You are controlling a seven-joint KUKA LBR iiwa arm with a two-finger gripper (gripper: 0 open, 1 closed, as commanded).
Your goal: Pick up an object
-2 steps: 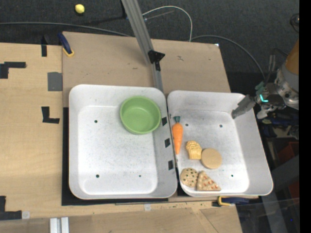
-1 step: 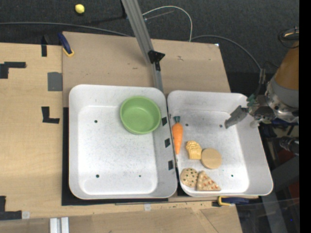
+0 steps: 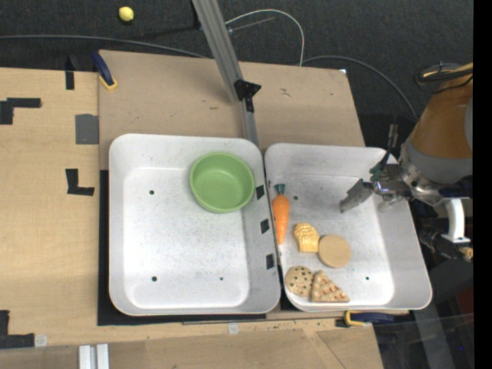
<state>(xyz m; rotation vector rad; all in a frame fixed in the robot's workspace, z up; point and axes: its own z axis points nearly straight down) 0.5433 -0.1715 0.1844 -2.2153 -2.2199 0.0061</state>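
My gripper [image 3: 355,198] hangs over the upper right part of the right bin [image 3: 400,283], reaching in from the right. I see nothing in it. Down and to its left lie a tan round biscuit [image 3: 334,250] and a yellow waffle-like piece [image 3: 306,237]. An orange carrot [image 3: 281,217] lies along the bin's left wall. A speckled cookie [image 3: 299,280] and a pizza slice [image 3: 327,289] rest at the front edge. All of these lie apart from the gripper.
A green bowl [image 3: 222,181] stands at the back right of the left bin [image 3: 154,267]. A grey pole [image 3: 219,41] slants down to the divide between the bins. The orange-banded arm [image 3: 446,129] fills the right side.
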